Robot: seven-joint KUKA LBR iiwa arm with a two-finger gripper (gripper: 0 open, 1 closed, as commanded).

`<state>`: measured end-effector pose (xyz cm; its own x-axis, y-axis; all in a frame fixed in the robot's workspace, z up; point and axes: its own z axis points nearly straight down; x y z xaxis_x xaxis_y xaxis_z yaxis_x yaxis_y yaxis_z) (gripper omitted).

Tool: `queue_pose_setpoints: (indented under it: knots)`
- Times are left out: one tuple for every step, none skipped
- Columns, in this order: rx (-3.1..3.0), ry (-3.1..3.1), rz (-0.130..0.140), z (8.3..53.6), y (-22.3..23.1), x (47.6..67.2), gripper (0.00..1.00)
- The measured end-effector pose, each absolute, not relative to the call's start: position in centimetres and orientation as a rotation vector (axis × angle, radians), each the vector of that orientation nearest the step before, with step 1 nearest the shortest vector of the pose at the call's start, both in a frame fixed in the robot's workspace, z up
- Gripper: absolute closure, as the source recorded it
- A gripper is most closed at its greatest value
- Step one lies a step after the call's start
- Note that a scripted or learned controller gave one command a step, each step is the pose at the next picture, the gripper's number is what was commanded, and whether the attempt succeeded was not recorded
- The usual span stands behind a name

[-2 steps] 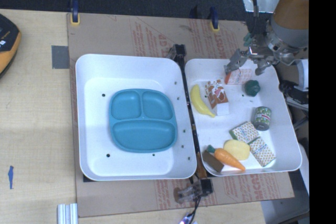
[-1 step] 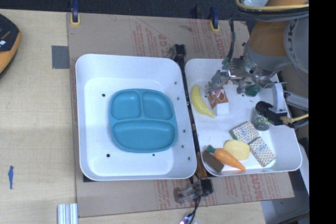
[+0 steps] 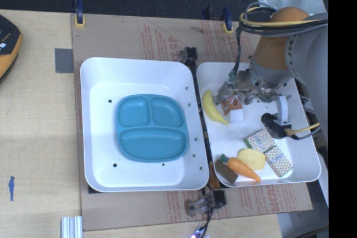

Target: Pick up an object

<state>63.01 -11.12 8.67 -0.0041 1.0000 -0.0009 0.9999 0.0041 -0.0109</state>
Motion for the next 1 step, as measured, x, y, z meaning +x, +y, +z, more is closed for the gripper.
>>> queue_pose_setpoints:
  knots:
    - [-2.215,-2.225,0.008,10.34,-11.2,63.17,1.0]
